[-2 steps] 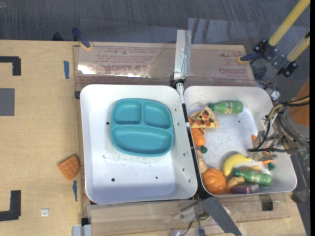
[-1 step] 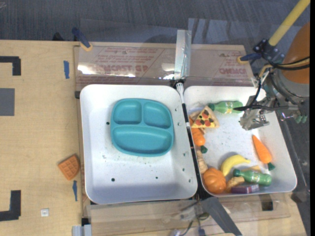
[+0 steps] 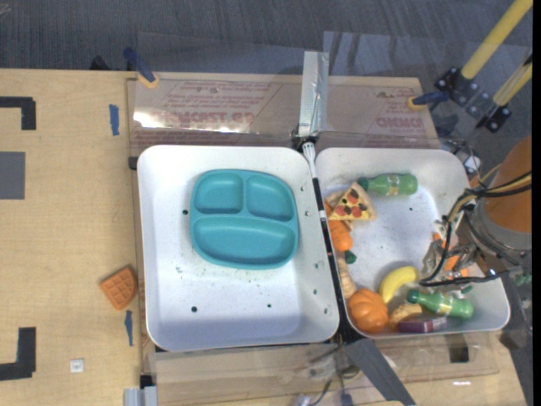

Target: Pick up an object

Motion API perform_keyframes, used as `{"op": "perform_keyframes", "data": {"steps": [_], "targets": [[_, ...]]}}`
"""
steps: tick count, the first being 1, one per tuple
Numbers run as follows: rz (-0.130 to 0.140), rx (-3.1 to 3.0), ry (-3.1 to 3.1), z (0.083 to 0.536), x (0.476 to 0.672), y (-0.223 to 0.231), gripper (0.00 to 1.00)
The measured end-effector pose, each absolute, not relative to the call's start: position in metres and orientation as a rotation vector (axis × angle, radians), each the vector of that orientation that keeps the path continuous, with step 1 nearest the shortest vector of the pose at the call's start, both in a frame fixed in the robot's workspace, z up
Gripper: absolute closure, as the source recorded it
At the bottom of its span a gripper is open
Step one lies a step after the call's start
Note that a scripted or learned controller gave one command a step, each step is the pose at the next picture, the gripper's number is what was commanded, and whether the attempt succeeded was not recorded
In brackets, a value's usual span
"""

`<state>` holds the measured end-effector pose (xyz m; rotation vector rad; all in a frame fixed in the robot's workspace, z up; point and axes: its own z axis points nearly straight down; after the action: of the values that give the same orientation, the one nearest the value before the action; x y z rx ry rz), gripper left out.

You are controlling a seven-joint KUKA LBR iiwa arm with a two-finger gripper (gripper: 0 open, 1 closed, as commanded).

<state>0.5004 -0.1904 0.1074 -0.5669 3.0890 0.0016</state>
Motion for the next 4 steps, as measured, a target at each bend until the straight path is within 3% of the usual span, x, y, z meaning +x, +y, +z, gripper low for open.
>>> {"op": "perform_keyframes", "data": {"steps": [1,2,3,4], "targets": [[-0.006,-0.331,3.105,0.23,0.551,-0.145,1.0],[-0.008,-0.395,3.103,0.09,0.523,-0.222,1.0],[-0.002,0.069,3.124,0.216,0.585,-0.152,1.0],[0.001,-0.258,3.131,0.135,0.479,-0.166,1.0]]}}
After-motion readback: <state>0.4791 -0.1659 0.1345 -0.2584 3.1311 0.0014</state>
